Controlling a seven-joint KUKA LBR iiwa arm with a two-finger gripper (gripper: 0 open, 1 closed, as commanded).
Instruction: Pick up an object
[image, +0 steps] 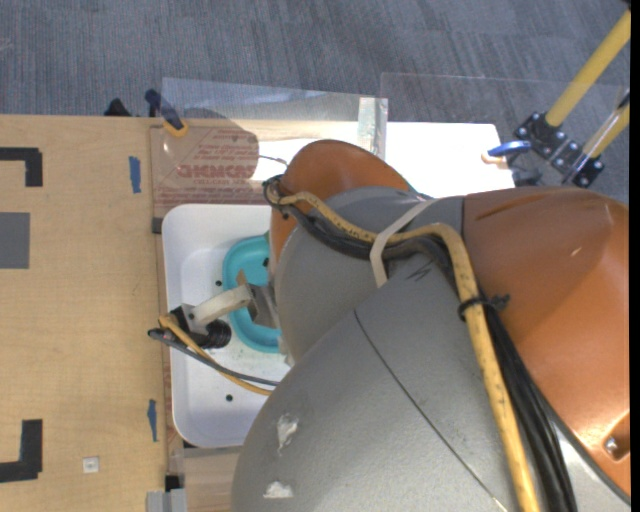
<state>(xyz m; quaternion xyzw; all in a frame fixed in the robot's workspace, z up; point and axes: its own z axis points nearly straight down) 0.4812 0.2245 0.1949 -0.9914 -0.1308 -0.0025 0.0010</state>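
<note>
Camera view: I'm looking at the grey arm with the orange band (430, 330), which is taking up most of the right and centre of the frame and reaching toward the left. The shallow white plastic bin (200, 410) is sitting in the lower left centre, and the arm is covering its right part. The turquoise round plastic thing (240, 265) is lying inside that bin, toward its upper right, half under the arm. The gripper (258, 308) is hanging low in the bin, right at the turquoise thing, touching or just above it. I cannot tell which, and I cannot tell how far open the gripper is or whether it has hold of anything, since the arm is hiding it.

A tiny dark speck (228, 398) is showing on the bin floor near the bottom. The tan cardboard sheet with black marks (80, 300) is filling the left of the frame, just beside the bin. A clear plastic sheet with red print (210, 165) is lying above the bin. The second white bin (440, 150) is peeking out at the upper right, behind the arm. A yellow pole with a black clamp (585, 80) is slanting in the upper right corner.
</note>
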